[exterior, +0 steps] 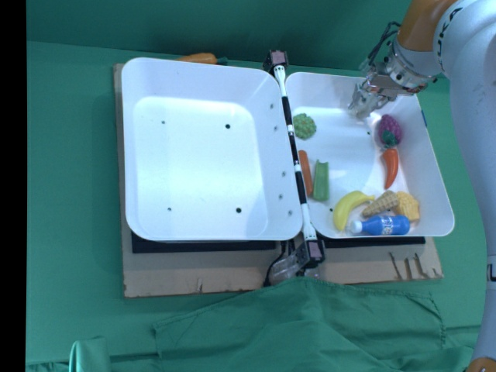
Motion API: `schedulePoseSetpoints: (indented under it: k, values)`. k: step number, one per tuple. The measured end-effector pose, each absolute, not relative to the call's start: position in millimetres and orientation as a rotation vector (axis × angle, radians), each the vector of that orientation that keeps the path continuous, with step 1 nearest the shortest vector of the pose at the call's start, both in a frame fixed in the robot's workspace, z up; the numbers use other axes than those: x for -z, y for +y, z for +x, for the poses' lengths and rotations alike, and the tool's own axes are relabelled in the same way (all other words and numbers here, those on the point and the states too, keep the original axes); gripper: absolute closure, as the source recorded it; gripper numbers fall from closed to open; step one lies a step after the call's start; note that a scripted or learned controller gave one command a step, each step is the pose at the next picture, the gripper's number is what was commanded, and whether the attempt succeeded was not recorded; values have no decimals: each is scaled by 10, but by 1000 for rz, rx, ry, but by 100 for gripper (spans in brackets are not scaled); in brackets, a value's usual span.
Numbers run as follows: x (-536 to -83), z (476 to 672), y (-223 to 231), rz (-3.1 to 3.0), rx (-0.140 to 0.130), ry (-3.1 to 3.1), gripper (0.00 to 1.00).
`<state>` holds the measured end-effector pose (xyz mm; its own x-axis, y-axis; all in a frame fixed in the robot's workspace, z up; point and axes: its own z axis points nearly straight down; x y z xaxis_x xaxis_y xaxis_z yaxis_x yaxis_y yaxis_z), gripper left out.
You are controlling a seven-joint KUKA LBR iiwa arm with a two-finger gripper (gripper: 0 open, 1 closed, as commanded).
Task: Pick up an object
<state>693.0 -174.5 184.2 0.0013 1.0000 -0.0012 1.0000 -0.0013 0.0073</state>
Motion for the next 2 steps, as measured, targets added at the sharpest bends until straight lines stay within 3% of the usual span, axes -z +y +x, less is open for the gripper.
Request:
schedulePoseSetpoints:
  k: [1, 2]
  values:
    - [-1992, 6941, -1751, 2215, -13, 2207, 100]
    - [-1863, 6147, -1833, 2218, -12, 2204, 100]
